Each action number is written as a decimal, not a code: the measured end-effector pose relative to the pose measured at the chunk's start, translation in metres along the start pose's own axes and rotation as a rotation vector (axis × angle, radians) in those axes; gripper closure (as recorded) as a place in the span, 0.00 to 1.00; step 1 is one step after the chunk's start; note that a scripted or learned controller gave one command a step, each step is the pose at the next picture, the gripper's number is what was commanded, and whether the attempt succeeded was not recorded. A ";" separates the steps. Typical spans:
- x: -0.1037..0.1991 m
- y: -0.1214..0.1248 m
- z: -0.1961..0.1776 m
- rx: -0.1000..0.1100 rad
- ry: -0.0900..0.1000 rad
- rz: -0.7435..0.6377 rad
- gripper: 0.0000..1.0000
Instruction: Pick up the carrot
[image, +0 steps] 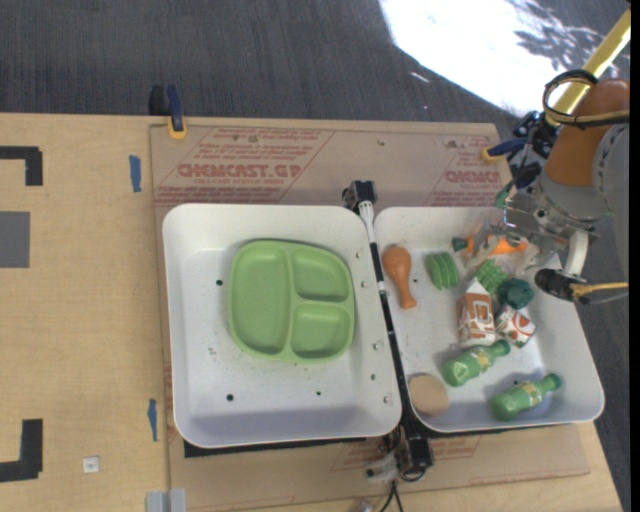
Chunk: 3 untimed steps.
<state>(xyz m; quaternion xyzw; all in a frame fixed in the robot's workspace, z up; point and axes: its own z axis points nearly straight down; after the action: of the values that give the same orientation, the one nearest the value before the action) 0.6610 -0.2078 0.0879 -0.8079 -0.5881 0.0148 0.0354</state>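
The carrot (478, 241) is a small orange piece with a green top. It lies at the far side of the right bin (590, 400), partly hidden under the arm's wrist. My gripper (500, 232) is down over the carrot's right end, below the grey arm with its orange band (585, 105). The tool body hides where the gripper meets the carrot, so I cannot tell if they touch.
Around the carrot in the right bin are a drumstick (400, 272), two ridged green pieces (441, 268), a dark green broccoli (516, 293), a small carton (477, 313), two green bottles (472, 365) and a tan round (430, 393). A green divided plate (292, 300) lies in the left bin (190, 300).
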 end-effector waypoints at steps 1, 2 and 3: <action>-0.003 -0.008 0.000 -0.051 -0.009 -0.215 0.00; 0.001 0.000 0.000 0.000 0.002 0.108 0.00; -0.009 -0.028 -0.016 -0.068 -0.014 -0.123 0.00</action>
<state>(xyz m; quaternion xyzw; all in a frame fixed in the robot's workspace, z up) 0.6327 -0.2080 0.1058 -0.7708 -0.6371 -0.0020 0.0046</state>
